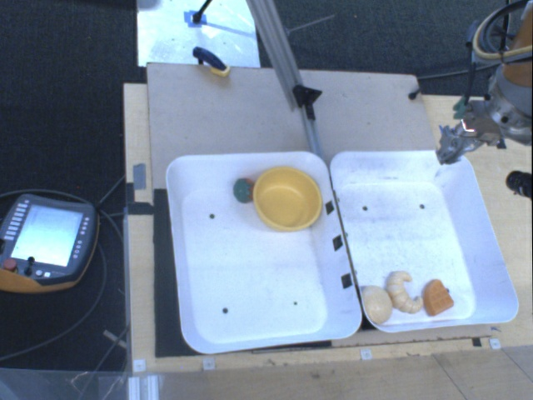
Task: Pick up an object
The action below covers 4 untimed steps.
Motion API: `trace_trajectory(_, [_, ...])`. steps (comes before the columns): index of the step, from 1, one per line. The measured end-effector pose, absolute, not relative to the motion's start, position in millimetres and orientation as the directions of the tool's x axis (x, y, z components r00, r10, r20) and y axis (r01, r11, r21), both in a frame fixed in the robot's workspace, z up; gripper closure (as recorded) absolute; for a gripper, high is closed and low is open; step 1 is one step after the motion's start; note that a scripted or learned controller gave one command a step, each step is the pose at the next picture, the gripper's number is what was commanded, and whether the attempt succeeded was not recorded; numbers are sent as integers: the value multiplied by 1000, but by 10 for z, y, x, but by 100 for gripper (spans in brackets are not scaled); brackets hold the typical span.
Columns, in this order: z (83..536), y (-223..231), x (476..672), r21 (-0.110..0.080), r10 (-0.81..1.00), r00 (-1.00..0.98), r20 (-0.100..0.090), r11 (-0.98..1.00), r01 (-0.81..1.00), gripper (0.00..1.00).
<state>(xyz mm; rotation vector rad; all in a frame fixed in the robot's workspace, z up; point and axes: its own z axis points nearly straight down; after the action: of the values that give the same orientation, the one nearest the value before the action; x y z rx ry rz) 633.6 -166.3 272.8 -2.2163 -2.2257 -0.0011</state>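
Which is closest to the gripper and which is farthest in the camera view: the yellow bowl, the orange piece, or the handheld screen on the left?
From the gripper, at the right bin's far corner:
1. Orange piece, near edge of the right bin.
2. Yellow bowl, far side of the left bin; not much farther than the orange piece.
3. Handheld screen, off the bench at far left.

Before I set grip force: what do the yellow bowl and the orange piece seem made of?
Yellow bowl: probably hard plastic, judging by its smooth, even colour and soft sheen. Orange piece: possibly foam or soft plastic, matte with a rough outline; too small to tell.
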Motion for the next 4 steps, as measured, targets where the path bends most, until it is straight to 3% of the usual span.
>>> trace_trajectory(1, [2627, -1071, 6434, 1, 1000, -5, 1, 5, 1000, 100])
trace_trajectory(2, [2554, -567, 6353, 0, 1000, -5, 1, 5, 1000, 100])
trace_trajectory(4, [2425, 404, 6465, 0, 1000, -5, 1, 5, 1000, 100])
